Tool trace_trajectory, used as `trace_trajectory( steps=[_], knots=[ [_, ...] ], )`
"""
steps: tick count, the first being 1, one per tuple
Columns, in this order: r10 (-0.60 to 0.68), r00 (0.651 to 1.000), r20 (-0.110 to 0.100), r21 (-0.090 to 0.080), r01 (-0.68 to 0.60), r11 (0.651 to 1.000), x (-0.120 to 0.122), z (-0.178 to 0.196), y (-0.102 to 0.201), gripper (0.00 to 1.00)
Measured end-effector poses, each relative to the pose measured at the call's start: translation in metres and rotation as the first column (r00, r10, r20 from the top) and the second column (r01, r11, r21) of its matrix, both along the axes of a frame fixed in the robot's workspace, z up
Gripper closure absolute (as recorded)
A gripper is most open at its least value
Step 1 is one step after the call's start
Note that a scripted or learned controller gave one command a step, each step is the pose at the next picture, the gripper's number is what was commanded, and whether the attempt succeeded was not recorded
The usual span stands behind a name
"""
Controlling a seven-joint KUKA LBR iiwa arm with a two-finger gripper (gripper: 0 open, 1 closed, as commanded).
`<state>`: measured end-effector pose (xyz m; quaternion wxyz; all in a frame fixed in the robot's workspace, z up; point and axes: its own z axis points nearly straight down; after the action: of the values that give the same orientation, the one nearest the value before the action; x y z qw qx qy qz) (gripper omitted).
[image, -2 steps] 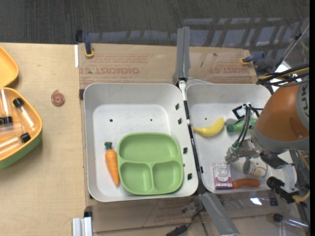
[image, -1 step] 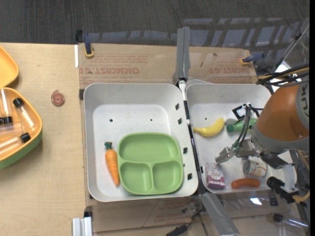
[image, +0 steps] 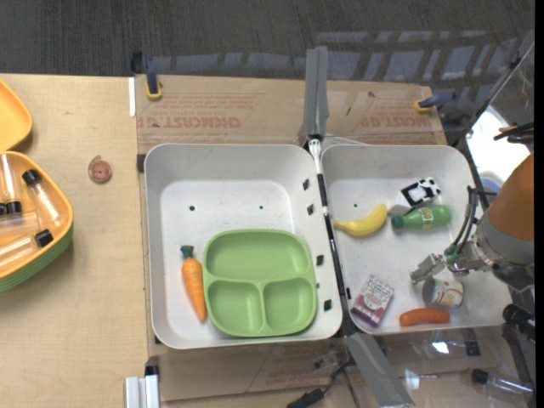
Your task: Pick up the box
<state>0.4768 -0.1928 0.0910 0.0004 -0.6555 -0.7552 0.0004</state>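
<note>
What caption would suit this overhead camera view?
Robot claw hovers in the right bin near a small box; carrot and green tray sit left.

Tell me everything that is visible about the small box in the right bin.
The box is small, flat and rectangular, apparently cardboard, with a purple-maroon and white printed face. It lies flat, turned a little askew, on the floor of the right bin, near the front-left corner. Nothing appears to touch it but the bin. The red sausage-like toy lies apart on its right, the banana farther back. The pincer is to its right, not on it.
</note>
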Motion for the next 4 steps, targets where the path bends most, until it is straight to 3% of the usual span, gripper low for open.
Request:
trace_trajectory(
  steps=[1, 2, 3, 4],
  knots=[
    [0.169, 0.986, 0.001, 0.0, -0.169, 0.986, 0.001, 0.1, 0.12, 0.0],
    [0.455, 0.891, -0.001, 0.002, -0.455, 0.891, 0.001, 0.022, 0.092, 0.0],
    [0.319, 0.948, 0.001, 0.0, -0.319, 0.948, 0.0, 0.001, 0.016, 0.0],
    [0.278, 0.961, 0.003, -0.002, -0.278, 0.961, 0.112, 0.001, -0.009, 0.0]
  ],
)
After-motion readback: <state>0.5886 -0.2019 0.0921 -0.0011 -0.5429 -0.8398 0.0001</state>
